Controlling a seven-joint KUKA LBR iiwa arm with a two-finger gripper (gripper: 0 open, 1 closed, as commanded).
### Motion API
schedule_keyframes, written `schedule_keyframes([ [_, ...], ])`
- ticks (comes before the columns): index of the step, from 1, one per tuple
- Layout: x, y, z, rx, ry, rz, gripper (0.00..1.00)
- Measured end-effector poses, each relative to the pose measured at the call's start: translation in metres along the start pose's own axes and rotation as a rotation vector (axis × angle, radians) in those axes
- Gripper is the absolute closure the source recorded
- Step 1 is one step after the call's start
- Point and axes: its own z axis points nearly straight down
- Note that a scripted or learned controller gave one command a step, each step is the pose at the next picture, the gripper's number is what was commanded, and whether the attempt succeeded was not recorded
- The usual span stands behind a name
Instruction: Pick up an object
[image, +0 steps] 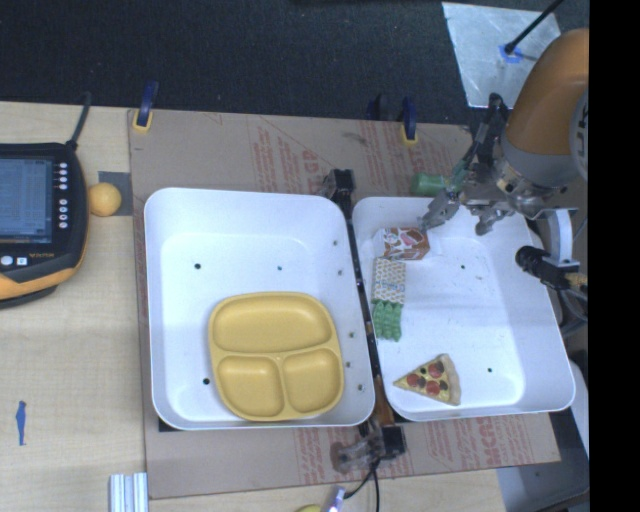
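While your table (80, 350) carries both white bins, the left bin (250, 215) holds a yellow divided tray (275, 352); the right bin (520, 330) holds a patterned cloth strip (388, 295), a pizza slice (432, 379) and a printed packet (403, 243). Your claw (462, 212) hangs spread just beside that packet, gripping nothing.

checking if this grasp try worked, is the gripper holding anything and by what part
Nothing is held. The gripper is open above the right bin's far edge, with no object between its fingers.
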Motion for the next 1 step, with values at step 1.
schedule_keyframes([
  [1, 0.0590, 0.0223, 0.0103, -0.001, -0.001, -0.002, 0.00],
])
